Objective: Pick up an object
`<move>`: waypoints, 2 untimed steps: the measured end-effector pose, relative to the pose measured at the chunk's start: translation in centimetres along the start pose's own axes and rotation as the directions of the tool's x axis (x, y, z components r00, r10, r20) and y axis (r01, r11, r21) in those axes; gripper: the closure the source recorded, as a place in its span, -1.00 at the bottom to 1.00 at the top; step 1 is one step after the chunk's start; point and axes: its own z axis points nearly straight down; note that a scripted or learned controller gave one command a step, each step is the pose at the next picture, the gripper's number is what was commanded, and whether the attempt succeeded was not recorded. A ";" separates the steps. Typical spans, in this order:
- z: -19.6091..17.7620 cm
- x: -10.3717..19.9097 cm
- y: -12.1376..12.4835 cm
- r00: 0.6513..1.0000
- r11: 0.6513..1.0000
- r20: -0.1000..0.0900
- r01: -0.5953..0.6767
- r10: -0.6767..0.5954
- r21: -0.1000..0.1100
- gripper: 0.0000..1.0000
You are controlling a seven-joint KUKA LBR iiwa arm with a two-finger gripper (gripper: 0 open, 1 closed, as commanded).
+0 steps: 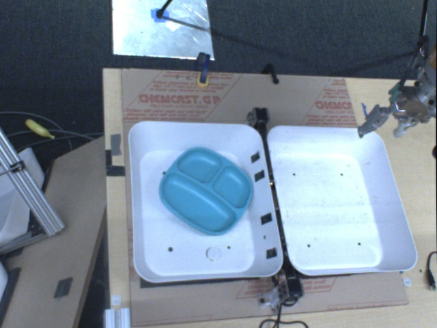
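A blue divided plate (205, 190) lies flat in the middle of the left bin (145, 203). A small pale disc (214, 253) rests near that bin's front wall. My gripper (380, 130) hangs at the far right, above the back right corner of the right bin (334, 203). Its two fingers (369, 122) are spread apart with nothing between them. It is far from the plate, with the whole right bin's width between them.
Both bins rest on a cardboard sheet (184, 98) on the bench. Black clips (263, 176) line the seam between the bins. A shiny sheet (164, 19) and a yellow clamp (203, 70) lie at the back. An aluminium frame (27, 190) stands at the left.
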 end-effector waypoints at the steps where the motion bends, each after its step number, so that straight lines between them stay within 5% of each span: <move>1: 10.8 -0.7 -1.1 1.000 1.000 -0.002 -0.003 0.003 0.009 -1.00; 2: 19.3 -0.7 -7.2 1.000 1.000 -0.002 -0.004 0.004 0.008 -1.00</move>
